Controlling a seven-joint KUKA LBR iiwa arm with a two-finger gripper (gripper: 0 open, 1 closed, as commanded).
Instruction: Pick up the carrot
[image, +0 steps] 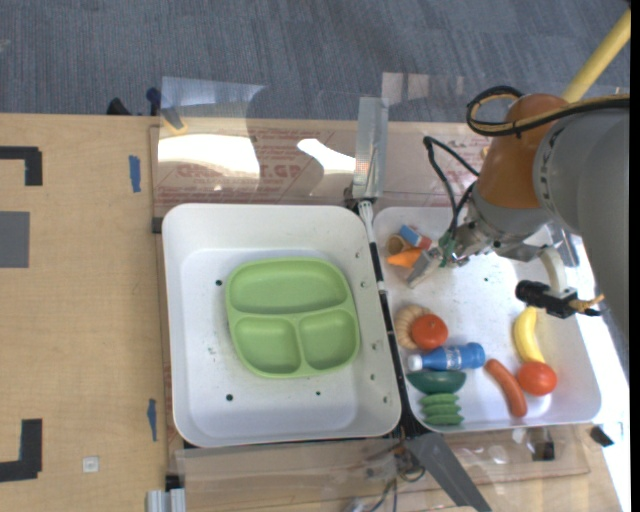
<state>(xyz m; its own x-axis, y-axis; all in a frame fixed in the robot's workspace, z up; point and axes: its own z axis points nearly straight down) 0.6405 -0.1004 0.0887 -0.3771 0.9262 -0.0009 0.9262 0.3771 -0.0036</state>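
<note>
The carrot (405, 258) lay in the upper left corner of the right bin (575, 400), just below a blue-and-orange toy (410, 238) and close against the bin wall. The gripper (436, 258) hung just right of it; whether its fingers were spread could not be told. Judged risk: fingers striking the wall or catching the neighbouring toy, nudging the carrot aside.

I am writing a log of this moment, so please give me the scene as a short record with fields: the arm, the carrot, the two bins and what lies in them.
arm: reaches in from the right, gripper low over the right bin's far left corner
carrot: orange piece just left of the gripper, not visibly between its fingers
left bin: holds a green divided plate
right bin: banana, two tomatoes, blue bottle, sausage, green items near the front left
task state: carrot lies in the bin
</note>
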